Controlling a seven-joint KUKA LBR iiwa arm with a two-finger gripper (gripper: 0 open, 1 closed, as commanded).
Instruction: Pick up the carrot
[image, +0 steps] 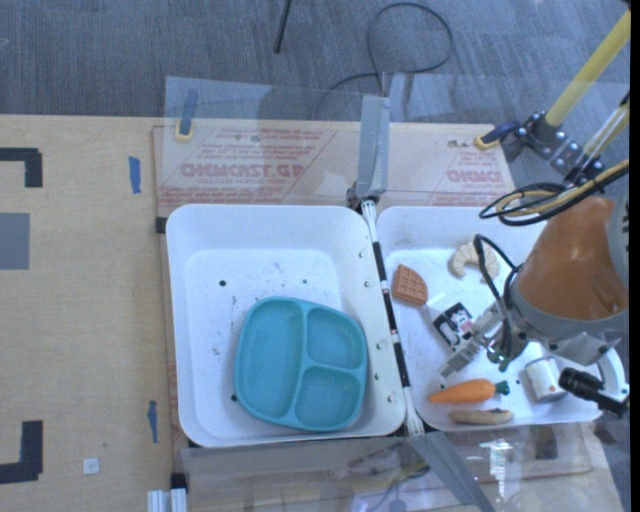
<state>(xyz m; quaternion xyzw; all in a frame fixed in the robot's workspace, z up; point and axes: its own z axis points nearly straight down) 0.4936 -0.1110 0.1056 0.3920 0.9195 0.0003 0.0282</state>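
The orange carrot (463, 392) with a green stub lies flat near the front edge of the right bin (425, 235). My gripper (476, 361) hangs just above and behind it, pointing down toward the bin floor. Its fingers stand apart, open, with nothing between them, and they do not touch the carrot. The arm's orange band and grey wrist cover the bin's right part.
A tan waffle piece (408, 284), a pale curved piece (468, 258), a black-and-white tag (453, 320) and a beige oblong (480, 416) share the right bin. A white cylinder (541, 378) lies right of the carrot. The left bin (200, 300) holds a teal divided plate (300, 365).
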